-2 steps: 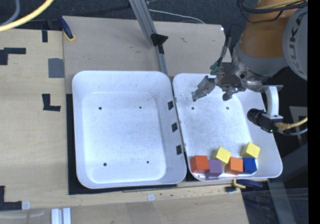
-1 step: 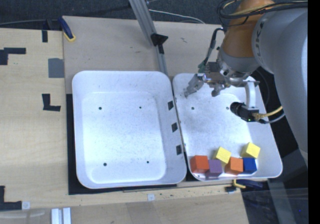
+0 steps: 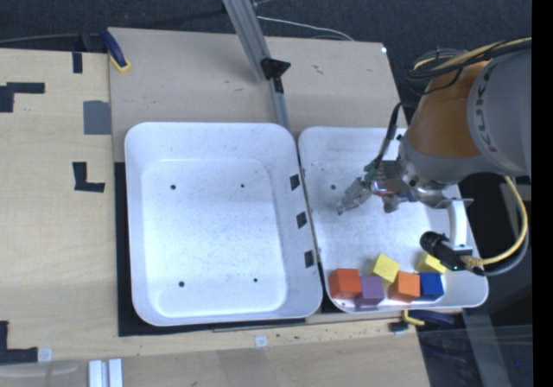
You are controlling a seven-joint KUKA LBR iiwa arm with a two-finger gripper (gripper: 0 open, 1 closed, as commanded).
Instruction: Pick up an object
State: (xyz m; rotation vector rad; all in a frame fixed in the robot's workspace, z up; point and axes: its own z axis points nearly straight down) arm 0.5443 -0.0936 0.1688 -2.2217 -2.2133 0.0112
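Blocks lie along the right bin's (image 3: 346, 148) near edge: orange (image 3: 346, 282), purple (image 3: 372, 288), yellow (image 3: 385, 268), orange (image 3: 406, 285), blue (image 3: 431, 285). Above them the tool (image 3: 352, 198) hovers mid-bin; its grip cannot be made out.

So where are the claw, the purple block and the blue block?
claw (image 3: 352, 199): camera view, midway between its fingertips.
purple block (image 3: 371, 289): camera view, middle of its top face.
blue block (image 3: 431, 286): camera view, middle of its top face.
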